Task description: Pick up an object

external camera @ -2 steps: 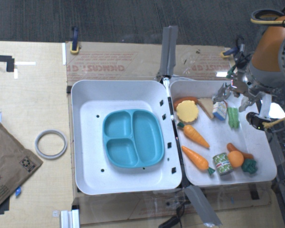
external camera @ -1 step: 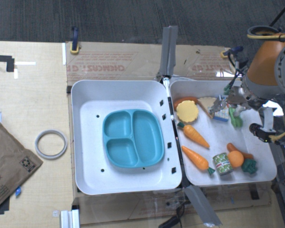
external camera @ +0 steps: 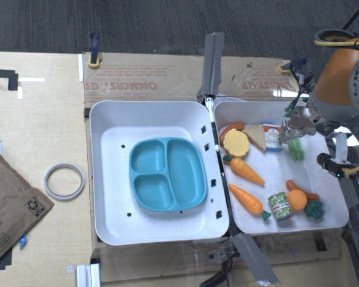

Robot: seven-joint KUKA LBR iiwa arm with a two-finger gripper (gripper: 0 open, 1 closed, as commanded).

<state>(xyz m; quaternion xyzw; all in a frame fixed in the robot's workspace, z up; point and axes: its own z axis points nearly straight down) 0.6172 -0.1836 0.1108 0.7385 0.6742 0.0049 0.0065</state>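
Observation:
My gripper (external camera: 292,134) hangs over the far right part of the right bin (external camera: 332,181), below the arm's orange band. A small white carton (external camera: 272,137) lies just left of it and a green toy piece (external camera: 296,151) sits right under it. Whether it touches either one is hidden. Further left lie a tan wedge (external camera: 255,137), a yellow round toy (external camera: 235,142) and a red sausage (external camera: 230,128). Two carrots (external camera: 246,170) (external camera: 246,199) lie in the bin's middle. A green-labelled can (external camera: 279,206), an orange (external camera: 297,200) and a broccoli (external camera: 315,208) sit at the near edge.
The left bin (external camera: 107,160) holds a teal divided plate (external camera: 167,174). A grey bar (external camera: 212,61) stands behind the seam between the bins. On the bench to the left lie a tape ring (external camera: 64,180) and a brown cardboard box (external camera: 6,211).

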